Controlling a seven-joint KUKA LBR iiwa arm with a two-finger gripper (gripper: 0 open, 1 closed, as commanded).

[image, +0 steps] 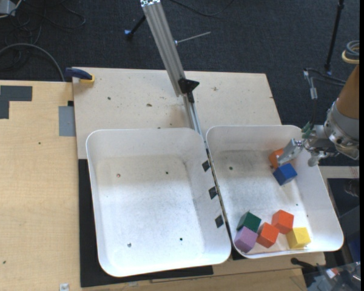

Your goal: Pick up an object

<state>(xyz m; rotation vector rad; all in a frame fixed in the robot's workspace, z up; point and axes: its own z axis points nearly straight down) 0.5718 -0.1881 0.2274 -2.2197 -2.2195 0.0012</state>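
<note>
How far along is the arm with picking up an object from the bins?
Done: the gripper has reached the right bin, at its upper right. In hand: it sits by an orange block and a blue block, with no grasp visible. Left: closing on one and lifting it. The green, purple, orange and yellow blocks lie untouched at the near edge.

A robotics lab: plywood bench (24, 180), loose cables (24, 53) on dark carpet, a calibration-tagged aluminium rail (165, 41)
</note>
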